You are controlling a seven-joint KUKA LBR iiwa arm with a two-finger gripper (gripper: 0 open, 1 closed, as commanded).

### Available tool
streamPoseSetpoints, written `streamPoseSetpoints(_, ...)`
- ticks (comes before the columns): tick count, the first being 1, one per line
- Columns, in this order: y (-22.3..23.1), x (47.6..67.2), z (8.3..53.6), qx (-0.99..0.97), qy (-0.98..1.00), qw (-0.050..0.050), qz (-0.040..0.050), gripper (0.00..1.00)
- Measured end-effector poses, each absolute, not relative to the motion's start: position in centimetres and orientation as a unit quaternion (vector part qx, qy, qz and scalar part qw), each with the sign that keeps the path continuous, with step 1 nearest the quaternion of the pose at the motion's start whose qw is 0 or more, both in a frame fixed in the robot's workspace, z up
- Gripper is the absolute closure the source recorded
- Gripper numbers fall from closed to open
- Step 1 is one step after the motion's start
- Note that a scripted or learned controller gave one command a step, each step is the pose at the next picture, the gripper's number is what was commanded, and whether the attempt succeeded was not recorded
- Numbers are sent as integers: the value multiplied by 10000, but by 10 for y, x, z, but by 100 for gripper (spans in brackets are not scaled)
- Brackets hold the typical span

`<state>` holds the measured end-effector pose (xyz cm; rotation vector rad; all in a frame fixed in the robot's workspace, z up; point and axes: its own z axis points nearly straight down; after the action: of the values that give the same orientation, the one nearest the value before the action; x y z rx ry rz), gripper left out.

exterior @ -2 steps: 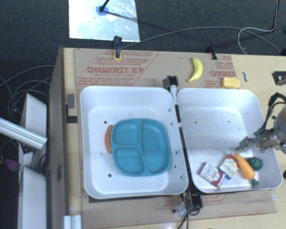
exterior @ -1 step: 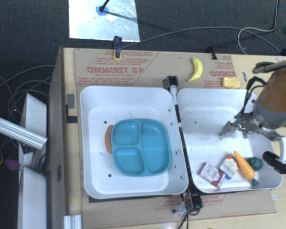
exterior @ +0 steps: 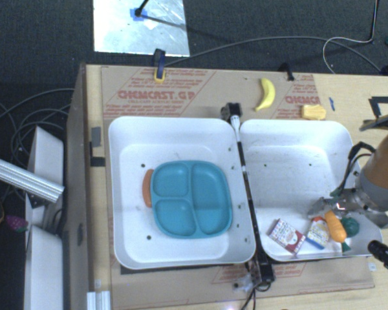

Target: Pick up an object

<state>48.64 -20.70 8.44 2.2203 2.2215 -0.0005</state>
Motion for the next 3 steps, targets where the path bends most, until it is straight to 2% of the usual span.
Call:
streamPoseSetpoints(1,-206,488,95,7065,7077,20,15,100)
streamPoseSetpoints(2,-201,487,138,7061,7081,16,8,100)
streamPoseSetpoints(3,-171,553,181,7058,7084,15,10,100)
